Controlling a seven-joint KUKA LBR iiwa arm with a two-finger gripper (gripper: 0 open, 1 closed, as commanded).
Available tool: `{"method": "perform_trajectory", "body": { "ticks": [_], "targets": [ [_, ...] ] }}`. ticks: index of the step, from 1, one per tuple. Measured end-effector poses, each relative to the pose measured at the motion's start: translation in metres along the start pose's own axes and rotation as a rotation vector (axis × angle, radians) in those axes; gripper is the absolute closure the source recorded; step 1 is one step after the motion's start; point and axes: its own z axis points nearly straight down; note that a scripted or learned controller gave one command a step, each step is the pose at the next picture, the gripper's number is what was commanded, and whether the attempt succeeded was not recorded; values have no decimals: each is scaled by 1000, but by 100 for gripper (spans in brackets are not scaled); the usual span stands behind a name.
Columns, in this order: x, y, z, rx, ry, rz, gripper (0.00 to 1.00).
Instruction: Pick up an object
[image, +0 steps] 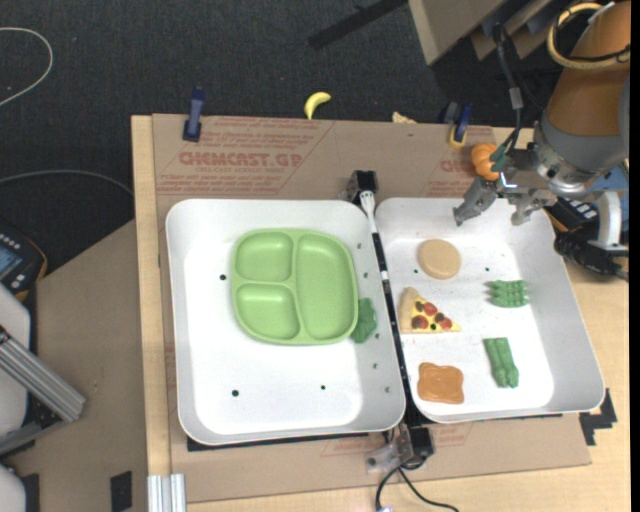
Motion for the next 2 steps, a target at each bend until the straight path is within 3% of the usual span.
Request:
{"method": "perform_trajectory", "body": {
  "ticks": [1,2],
  "targets": [
    [113,-64,-88,-9,4,-12,0],
    [182,-73,-89,-2,2,-9,0]
  ]
}}
